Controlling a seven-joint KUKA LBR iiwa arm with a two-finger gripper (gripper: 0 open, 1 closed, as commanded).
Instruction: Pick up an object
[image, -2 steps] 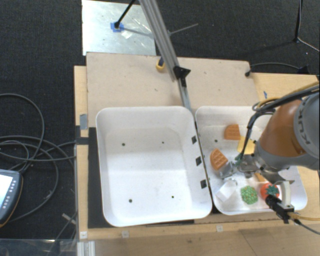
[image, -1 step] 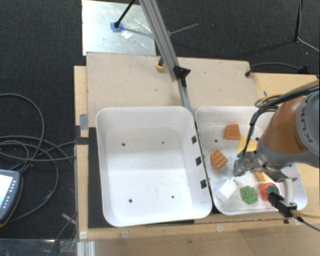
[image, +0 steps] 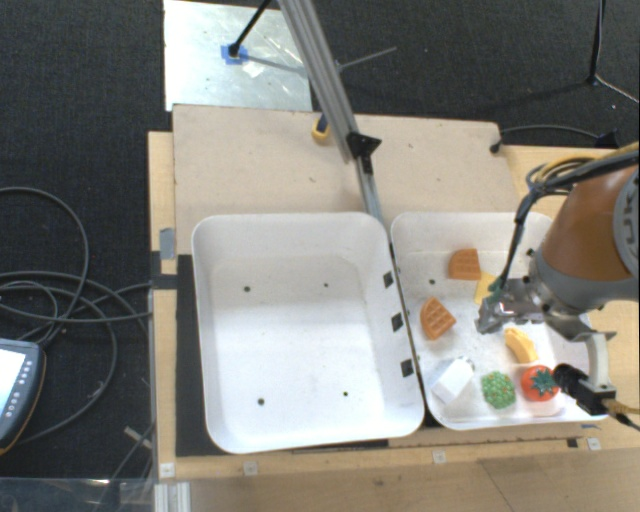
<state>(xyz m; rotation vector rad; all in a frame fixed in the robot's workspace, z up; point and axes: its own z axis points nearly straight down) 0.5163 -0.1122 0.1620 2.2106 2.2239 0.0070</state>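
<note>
The right bin (image: 420, 235) holds several small toy foods. An orange square piece (image: 464, 265) lies near its back, and an orange ridged wedge (image: 436, 318) sits toward the middle. A white block (image: 453, 380), a green bumpy piece (image: 498, 389) and a red tomato-like piece (image: 540, 384) line the front. A yellow piece (image: 520, 346) lies just right of my gripper (image: 492, 318), and another yellow bit (image: 485, 288) peeks out behind it. My gripper hangs low over the bin's middle, between the wedge and the yellow piece.
The left bin (image: 215, 300) stands beside the right one, their rims touching. A grey pole (image: 335, 90) slants down from the top to the bins' shared back corner. Cables and a pendant (image: 15, 385) lie on the floor at left.
</note>
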